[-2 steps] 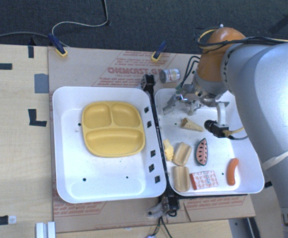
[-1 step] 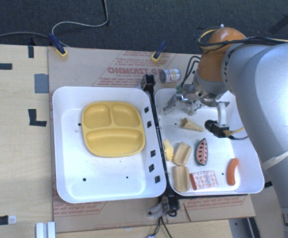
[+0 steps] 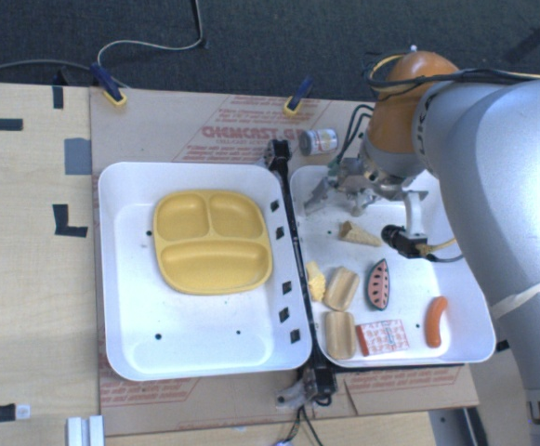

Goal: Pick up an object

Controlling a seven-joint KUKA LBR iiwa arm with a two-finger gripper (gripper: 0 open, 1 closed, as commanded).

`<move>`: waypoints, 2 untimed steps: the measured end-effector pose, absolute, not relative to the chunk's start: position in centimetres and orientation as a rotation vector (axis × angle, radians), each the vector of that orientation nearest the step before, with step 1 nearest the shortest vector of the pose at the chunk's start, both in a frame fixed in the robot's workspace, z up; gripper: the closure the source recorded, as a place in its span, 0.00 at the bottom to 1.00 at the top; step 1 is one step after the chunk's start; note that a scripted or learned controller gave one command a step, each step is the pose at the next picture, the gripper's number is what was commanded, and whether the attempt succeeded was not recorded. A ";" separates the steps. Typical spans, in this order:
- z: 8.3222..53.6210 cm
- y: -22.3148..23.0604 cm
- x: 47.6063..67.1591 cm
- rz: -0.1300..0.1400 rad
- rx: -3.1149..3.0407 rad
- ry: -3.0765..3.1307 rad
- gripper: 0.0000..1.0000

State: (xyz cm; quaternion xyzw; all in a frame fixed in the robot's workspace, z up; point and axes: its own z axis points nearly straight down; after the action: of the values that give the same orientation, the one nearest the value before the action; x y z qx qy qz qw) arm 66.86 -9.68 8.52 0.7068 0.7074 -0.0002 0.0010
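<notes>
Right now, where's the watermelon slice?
In the right bin, lower middle: the watermelon slice lies between the bread piece and the sausage.

A pale wooden bench [image 3: 28,277] (black tape marks on it) stands against dark grey carpet [image 3: 251,17]

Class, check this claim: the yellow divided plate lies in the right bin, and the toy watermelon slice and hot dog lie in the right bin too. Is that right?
Not quite. The camera view shows the yellow divided plate in the left bin, not the right. The rest stands: the watermelon slice and hot dog lie in the right bin.
</notes>
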 end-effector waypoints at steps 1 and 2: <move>8.5 -11.1 66.9 0.000 2.218 2.221 0.00; 8.6 -11.3 66.9 0.000 2.218 2.222 0.00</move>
State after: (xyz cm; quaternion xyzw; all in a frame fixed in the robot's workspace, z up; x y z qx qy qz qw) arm 66.89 -11.27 8.55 0.7065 0.7077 0.0000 0.0010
